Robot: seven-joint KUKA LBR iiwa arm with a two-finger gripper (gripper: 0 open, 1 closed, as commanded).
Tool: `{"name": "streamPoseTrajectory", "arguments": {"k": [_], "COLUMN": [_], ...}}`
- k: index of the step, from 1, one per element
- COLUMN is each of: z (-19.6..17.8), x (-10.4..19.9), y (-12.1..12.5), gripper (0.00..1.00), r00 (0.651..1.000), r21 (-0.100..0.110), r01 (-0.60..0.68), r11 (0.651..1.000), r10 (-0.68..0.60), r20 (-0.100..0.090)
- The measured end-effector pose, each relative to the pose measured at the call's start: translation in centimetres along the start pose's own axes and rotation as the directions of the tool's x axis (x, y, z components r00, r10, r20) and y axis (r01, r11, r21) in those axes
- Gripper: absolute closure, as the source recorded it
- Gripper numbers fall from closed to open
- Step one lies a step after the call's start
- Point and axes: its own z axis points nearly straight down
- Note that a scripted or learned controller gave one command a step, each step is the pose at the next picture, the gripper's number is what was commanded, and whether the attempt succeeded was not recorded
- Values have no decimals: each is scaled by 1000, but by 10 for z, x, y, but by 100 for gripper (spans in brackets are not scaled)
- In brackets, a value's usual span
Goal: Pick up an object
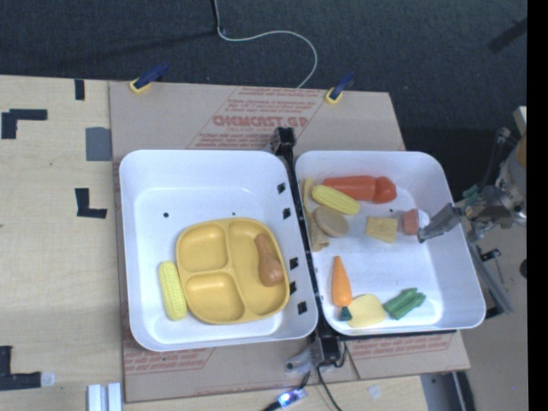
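Roughly sorted scene: two shallow white plastic bins side by side on the cardboard-topped bench (171,110). The left bin (137,178) carries a yellow three-compartment plate (224,274) with a brown sausage-shaped toy (269,260) lying in its right compartment, and a yellow toy corn cob (172,290) on the bin floor just beside the plate's left rim. The right bin (445,255) is the pick pile: long red toy pepper (360,187) at the back, second yellow corn cob (335,199) touching its front, tan round piece (330,222), pale yellow wedge (382,228), small reddish block (411,222), orange carrot (341,282), pale yellow lump (366,311), green bean pod (403,301). Things lie loose and spread, probably so each can be reached alone.

The gripper (431,228) reaches in over the right rim, tip just beside the reddish block, likely the nearest candidate. Nothing is visibly between the fingers; whether they are apart or closed, cannot tell, the tip is dark and blurred. Arm is cut off at the view's right side. A dark bit by the carrot's lower end is too small to name. The tan piece's identity is unclear.
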Motion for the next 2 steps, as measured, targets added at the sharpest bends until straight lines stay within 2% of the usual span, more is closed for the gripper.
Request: {"name": "streamPoseTrajectory", "arguments": {"k": [1, 2], "z": [-5, 49], "x": [0, -1], "y": [2, 12], "gripper": [0, 0], "r00": [1000, 1000], "r21": [-9, -5], "r01": [4, 5], "r11": [1000, 1000], "r10": [-4, -5], "r20": [3, 1]}}
